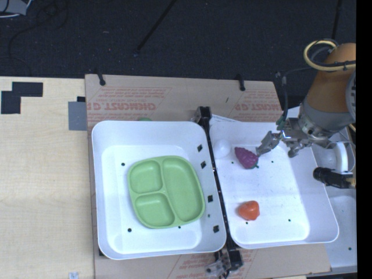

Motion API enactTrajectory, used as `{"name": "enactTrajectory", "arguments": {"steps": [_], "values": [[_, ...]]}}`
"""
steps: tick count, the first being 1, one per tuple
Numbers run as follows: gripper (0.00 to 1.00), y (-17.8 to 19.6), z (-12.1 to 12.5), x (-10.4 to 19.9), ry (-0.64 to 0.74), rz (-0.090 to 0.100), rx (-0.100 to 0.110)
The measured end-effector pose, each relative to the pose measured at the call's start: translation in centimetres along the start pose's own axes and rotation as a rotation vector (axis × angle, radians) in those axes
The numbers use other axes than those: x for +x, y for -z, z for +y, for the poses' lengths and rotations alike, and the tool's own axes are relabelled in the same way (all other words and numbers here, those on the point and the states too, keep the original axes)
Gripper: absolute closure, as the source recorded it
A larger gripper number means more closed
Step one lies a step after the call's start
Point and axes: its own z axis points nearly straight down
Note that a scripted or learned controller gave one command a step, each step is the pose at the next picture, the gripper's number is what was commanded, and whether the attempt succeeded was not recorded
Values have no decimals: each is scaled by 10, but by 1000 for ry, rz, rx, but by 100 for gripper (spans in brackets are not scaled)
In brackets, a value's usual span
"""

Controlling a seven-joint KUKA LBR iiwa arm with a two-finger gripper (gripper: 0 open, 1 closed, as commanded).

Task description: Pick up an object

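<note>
A purple lumpy object (246, 157) lies in the upper left part of the right bin (317, 228). A red-orange rounded object (249, 210) sits nearer the bin's front. My gripper (281, 146) hangs over the bin's upper right area, just right of the purple object, at the end of the grey arm with the orange band (340, 54). Its two fingers are spread apart, and the left fingertip (266, 145) is close to the purple object but apart from it. Nothing is between the fingers.
A green three-compartment plate (165, 190) lies in the left bin (110, 156). A small pale round thing (221, 149) sits by the right bin's upper left wall. A black divider (212, 179) runs between the bins. Cardboard (174, 100) lies beneath them.
</note>
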Motion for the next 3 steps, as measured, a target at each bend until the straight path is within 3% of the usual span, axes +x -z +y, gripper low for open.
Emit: {"name": "enactTrajectory", "arguments": {"steps": [1, 3], "values": [[0, 9, 3, 0, 2, -2, -15], [0, -108, -3, 3, 2, -1, -8]]}}
